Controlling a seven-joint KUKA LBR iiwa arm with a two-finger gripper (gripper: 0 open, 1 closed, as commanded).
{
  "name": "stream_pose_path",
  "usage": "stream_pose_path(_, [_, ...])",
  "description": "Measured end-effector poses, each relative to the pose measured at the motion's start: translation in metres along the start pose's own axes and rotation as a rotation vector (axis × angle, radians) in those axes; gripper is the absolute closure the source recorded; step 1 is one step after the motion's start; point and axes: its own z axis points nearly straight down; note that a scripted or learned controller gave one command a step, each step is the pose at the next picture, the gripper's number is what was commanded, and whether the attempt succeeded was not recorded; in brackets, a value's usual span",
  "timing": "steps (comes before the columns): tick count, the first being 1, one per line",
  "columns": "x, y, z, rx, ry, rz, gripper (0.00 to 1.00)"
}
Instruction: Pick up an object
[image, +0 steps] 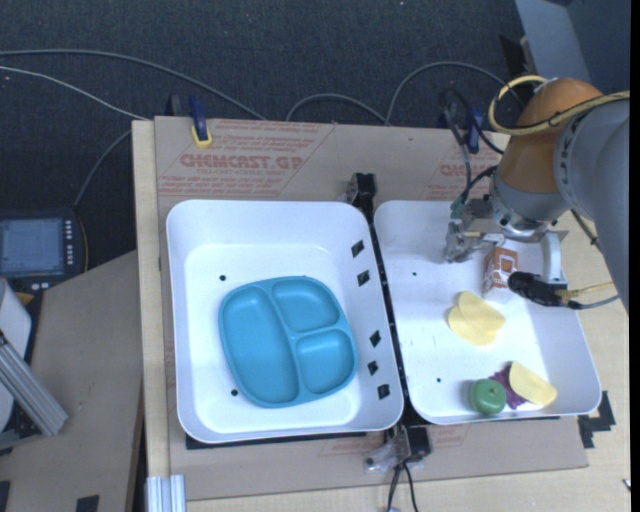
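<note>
My gripper (463, 246) hangs low over the far part of the right bin (420, 300), near its back left corner. An orange and white carton (499, 271) stands just right of it, partly hidden by the wrist; whether they touch I cannot tell. A pale yellow flat piece (476, 319) lies in the middle of that bin. Near the front edge sit a green round thing (488, 396) and a yellow wedge (532, 385) with a bit of purple (512, 398) between them.
The left bin (200, 240) holds a blue divided plate (288, 340). Black clips run along the wall shared by the two bins (378, 300). Cables trail over the dark floor behind the bench.
</note>
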Motion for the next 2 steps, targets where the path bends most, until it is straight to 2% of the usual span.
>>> stream_pose_path(2, [-0.006,-0.009,-0.107,-0.006,-0.003,0.001,1.00])
